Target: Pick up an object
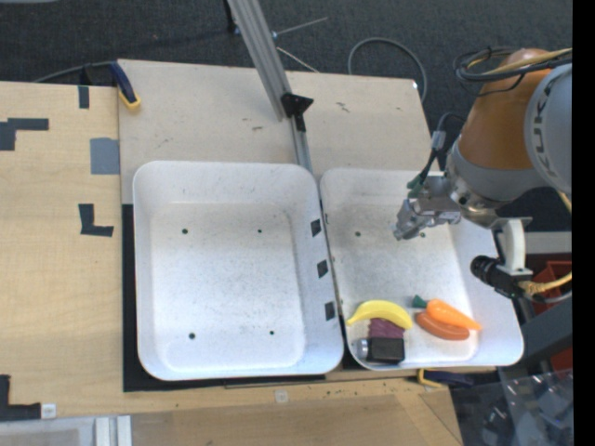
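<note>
The tool (410, 229) hangs over the upper middle of the right bin (372, 193), and I cannot tell how it is set; nothing shows in its grip. The toys lie well apart from it, at the bin's near edge: a banana (379, 313), a carrot (446, 320), and a dark block (387, 348) just below the banana. The left bin (153, 249) sits beside it on the worktop (56, 203).

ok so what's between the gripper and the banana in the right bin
Nothing: in the camera view, only bare speckled bin floor of the right bin lies between the gripper and the banana. The carrot lies off to the side.
</note>
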Available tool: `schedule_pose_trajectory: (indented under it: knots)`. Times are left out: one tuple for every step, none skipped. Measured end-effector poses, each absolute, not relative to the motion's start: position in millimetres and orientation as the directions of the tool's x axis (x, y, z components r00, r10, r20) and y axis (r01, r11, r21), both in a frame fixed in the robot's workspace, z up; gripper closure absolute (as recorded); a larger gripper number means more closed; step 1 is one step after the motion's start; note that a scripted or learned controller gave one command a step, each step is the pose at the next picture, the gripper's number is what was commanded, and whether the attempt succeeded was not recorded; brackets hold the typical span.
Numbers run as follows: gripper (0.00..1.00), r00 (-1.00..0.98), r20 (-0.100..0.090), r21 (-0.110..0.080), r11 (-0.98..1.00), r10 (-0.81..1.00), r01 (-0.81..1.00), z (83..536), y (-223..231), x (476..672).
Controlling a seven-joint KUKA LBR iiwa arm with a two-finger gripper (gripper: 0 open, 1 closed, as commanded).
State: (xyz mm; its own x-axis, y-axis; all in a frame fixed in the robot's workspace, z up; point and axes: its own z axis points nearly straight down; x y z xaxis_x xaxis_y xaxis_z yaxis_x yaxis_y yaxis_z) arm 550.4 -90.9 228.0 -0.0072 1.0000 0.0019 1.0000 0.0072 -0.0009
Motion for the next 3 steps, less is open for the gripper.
schedule_pose_trajectory:
  knots:
    - [1.00, -0.008, 0.002, -0.001, 0.008, 1.000, 1.000, 234.0, -33.8, 566.0]
    - [1.00, -0.006, 0.001, -0.002, 0.006, 1.000, 1.000, 221.3, 15.1, 588.7]
    - [1.00, -0.008, 0.002, 0.000, 0.008, 1.000, 1.000, 231.4, 71.3, 609.2]
